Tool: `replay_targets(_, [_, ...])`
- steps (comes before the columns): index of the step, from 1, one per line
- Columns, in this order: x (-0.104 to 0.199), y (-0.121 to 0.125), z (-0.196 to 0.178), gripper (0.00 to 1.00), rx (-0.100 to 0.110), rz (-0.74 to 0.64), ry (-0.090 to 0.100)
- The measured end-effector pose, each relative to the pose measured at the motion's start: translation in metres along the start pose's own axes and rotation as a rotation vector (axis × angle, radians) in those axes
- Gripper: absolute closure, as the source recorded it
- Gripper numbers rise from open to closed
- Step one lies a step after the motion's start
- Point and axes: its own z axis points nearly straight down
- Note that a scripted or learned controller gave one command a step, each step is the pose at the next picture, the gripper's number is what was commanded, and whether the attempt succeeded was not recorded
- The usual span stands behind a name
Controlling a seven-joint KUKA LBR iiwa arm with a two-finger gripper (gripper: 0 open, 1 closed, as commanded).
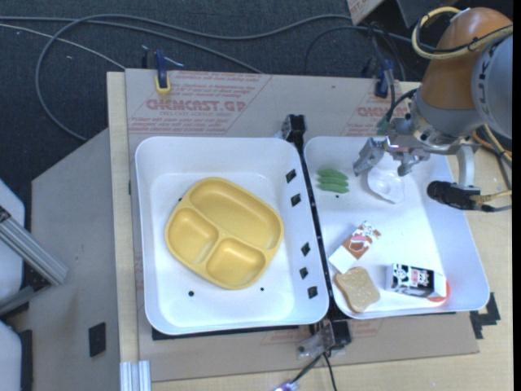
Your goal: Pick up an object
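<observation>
- Two white bins are sitting side by side on the surface; the gripper is hovering over the back of the right bin, fingers spread wide, nothing between them.
- Step in hand, as I'm reading it: approach/descent, no grasp yet.
- Nearest candidate is a clear crumpled plastic piece, lying just below the fingertips, possibly touching; hard to tell at this slant.
- Green pea pod toy is lying just beside the gripper, toward the divider.
- Small red-and-white packet, toast slice and black-and-white carton are sitting well apart, at the front of that bin.
- Yellow divided plate is occupying the left bin.
- Next move is calling for a straight drop, then closing on the plastic; it's looking thin and slippery, so a miss is likely.
</observation>
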Motion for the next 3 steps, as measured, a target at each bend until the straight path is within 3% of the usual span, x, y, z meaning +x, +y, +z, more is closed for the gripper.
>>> replay_targets(1, [-0.002, -0.006, 0.061, 0.0, -0.001, 0.0, -0.001])
replay_targets(2, [-0.001, -0.006, 0.087, 0.0, -0.004, -0.001, -0.001])
replay_targets(3, [-0.002, -0.005, 0.073, 1.0, -0.01, 0.0, -0.002])
